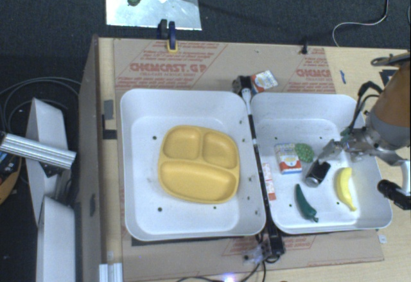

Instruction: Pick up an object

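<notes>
- Dark green chilli-shaped toy pepper (306, 203) is lying nearest the camera, at the near edge of the right shallow white plastic bin (292, 110), pointing toward the near right.
- Yellow plastic banana (346, 188) is lying just right of the pepper, running near to far, apart from it.
- Small dark cylindrical can (317, 172) is lying tilted between pepper and banana, a little farther back; it is sitting just beside the banana's far end.
- Small white carton with red and orange print (288, 158) is resting left of the can, and a bumpy green round broccoli-like toy (304, 152) is touching the carton's right side.
- Grey two-finger gripper (334, 148) is reaching in from the right, low over the right bin, with its tip just above the far end of the dark can and right of the green toy. Nothing is showing between its fingers; whether they are parted or closed, I cannot tell.
- Grey arm with orange band (393, 112) is hanging over the right bin's right rim.
- Left shallow white plastic bin (138, 146) is holding a yellow three-compartment plastic tray (198, 163), sitting flat near its middle.
- Both bins are resting side by side on a brown printed cardboard sheet (192, 62).
</notes>
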Motion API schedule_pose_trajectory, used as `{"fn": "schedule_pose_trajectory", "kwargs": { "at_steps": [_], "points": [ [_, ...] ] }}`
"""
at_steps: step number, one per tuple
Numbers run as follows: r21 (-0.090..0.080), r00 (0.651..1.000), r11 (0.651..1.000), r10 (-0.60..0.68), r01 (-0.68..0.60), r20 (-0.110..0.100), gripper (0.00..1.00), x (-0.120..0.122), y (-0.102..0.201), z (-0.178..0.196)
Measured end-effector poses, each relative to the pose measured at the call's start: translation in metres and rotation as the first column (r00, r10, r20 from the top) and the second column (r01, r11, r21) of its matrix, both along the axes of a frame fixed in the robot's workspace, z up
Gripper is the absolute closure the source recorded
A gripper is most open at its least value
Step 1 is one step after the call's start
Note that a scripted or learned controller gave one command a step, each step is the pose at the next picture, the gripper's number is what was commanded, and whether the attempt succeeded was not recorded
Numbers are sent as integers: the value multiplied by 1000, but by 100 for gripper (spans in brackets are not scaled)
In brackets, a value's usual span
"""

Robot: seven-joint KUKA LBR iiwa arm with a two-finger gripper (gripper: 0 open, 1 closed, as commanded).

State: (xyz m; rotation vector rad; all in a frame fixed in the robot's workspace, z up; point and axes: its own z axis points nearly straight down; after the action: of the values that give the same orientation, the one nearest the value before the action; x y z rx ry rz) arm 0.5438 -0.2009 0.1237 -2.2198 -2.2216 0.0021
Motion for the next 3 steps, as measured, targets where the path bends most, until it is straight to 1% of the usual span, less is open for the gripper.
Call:
{"fn": "schedule_pose_trajectory", "kwargs": {
  "at_steps": [1, 2, 3],
  "points": [
    [-2, 1000, 1000, 2, -2, 28, 0, -8, -5, -28],
    [-10, 999, 1000, 0, 0, 39, 0, -33, -7, -28],
    [-2, 999, 1000, 6, -6, 42, 100, -29, -4, -13]
  ]
}}
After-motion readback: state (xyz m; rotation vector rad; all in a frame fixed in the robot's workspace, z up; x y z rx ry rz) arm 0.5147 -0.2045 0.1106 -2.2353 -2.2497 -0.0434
